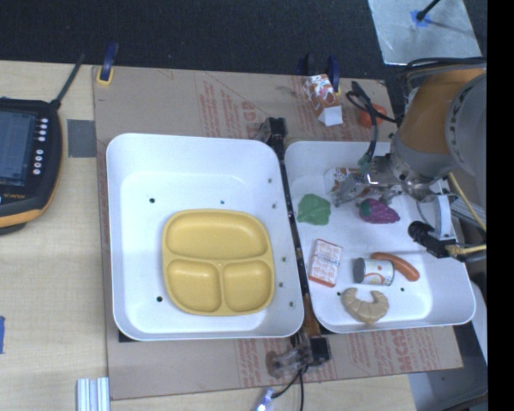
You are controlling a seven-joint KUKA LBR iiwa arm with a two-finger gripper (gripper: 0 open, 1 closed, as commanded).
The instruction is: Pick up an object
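Broadly, two white bins sat side by side on a sheet of cardboard [197,101] laid over the bench. The left bin [128,165] held a yellow divided plate [218,261], which lay toward the six o'clock side of that bin. The right bin [445,302] carried the small things. The arm [437,122], grey with its orange band, came in at the three o'clock side and bent over the twelve o'clock end of the right bin. Its gripper [360,182] hung low there, and whether it was clenched or released could not be told from above. A purple toy [379,211] lay just beside the gripper, toward five o'clock from it. A green piece [314,210] rested at nine o'clock from the purple toy, near the wall between the bins. A red and white packet [325,262] lay at six o'clock from the green piece. At three o'clock from the packet lay a small can [373,271], with a sausage [396,266] touching its far side. A croissant [366,305] sat at six o'clock from the can. On the bench at nine o'clock rested a control tablet [17,157].
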